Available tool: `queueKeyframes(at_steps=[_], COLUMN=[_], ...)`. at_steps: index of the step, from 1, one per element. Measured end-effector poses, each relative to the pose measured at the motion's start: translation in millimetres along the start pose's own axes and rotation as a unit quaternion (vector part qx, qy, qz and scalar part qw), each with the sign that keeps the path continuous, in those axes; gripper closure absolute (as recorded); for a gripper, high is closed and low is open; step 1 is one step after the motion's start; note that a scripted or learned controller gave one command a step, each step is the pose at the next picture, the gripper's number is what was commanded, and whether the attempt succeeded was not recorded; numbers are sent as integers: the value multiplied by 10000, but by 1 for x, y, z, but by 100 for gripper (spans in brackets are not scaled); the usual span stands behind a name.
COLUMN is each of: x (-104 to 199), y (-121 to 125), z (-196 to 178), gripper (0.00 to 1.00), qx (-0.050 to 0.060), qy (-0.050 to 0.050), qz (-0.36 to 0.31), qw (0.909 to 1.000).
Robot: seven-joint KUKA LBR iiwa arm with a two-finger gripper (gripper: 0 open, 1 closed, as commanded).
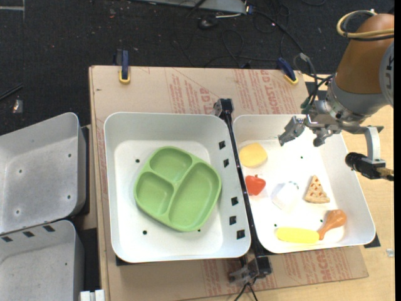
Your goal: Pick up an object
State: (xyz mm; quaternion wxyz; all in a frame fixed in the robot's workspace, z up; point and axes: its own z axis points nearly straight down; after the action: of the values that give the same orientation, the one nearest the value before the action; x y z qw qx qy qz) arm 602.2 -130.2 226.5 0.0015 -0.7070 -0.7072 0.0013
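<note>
My gripper (306, 132) hangs open above the back of the right bin (357, 196), with nothing between its fingers. Below and left of it lies a round yellow piece (253, 155). Further toward the front are a red pepper (255, 184), a white translucent piece (286, 195), a pizza slice (316, 190), a chicken drumstick (333, 221) and a yellow banana-like piece (297, 235). A green divided plate (178, 187) rests in the left bin (122, 168).
A black divider (237, 180) runs between the two bins. The bins stand on a cardboard-topped bench (182, 89) held by blue-yellow clamps (124, 66). Spare white trays (37, 168) lie off to the left. A black fitting (363, 163) juts over the right bin's right rim.
</note>
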Motion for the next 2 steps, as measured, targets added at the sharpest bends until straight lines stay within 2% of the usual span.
queueKeyframes(at_steps=[2], x=[-5], y=[5], z=[124], gripper=[0], qx=[-2], qy=[1], qz=[6], qw=[10000])
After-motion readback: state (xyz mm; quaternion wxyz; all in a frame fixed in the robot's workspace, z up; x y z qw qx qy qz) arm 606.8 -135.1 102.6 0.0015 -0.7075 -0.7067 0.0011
